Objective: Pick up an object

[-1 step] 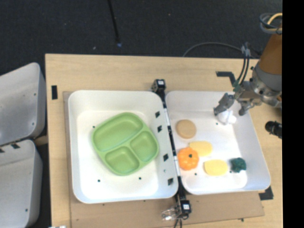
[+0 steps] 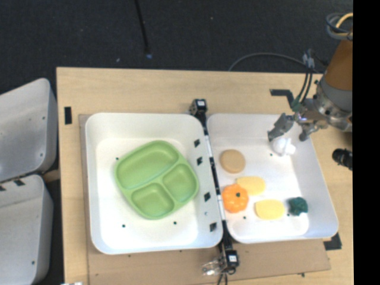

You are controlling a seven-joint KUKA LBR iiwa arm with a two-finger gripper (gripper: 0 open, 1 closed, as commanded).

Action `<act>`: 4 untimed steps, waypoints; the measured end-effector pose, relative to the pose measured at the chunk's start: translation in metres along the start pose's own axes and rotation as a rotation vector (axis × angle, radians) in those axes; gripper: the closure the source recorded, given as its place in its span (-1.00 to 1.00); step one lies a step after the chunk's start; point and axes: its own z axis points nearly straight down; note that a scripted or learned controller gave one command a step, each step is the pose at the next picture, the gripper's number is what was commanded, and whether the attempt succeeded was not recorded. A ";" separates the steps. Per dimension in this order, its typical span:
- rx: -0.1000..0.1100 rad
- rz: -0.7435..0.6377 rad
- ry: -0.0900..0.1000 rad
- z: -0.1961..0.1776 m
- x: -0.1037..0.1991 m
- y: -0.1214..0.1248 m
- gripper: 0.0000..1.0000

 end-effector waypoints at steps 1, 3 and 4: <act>0.003 0.001 -0.001 0.046 0.005 -0.006 -1.00; 0.003 0.006 -0.001 0.141 0.007 -0.007 -1.00; -0.003 0.010 -0.002 0.127 0.005 -0.006 1.00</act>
